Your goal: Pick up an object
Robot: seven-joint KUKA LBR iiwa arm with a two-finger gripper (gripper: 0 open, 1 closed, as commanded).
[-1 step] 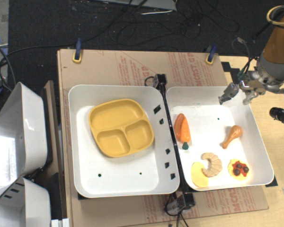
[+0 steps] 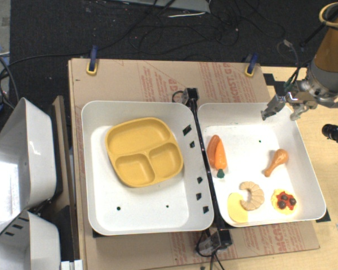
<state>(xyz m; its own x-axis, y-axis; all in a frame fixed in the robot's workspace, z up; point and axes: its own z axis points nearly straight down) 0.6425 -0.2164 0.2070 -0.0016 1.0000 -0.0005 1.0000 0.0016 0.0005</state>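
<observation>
Grey gripper (image 2: pixel 283 109) at upper right, spread apart and gripping nothing, poised over the right bin's (image 2: pixel 236 120) far rim. Below, toward lower right: drumstick (image 2: pixel 276 162), carrot (image 2: pixel 217 152), croissant (image 2: pixel 252 195), all lying loose. Risk: closing on smooth, rounded plastic food and squeezing it out sideways.

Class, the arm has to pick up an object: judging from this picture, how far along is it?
Nothing looks done yet. The carrot, drumstick, croissant and the small tart all lie in the right bin; the yellow tray sits in the left one. In hand: the tool hovers open above that bin's far right corner, holding nothing. Left: descend, grasp, lift.
</observation>
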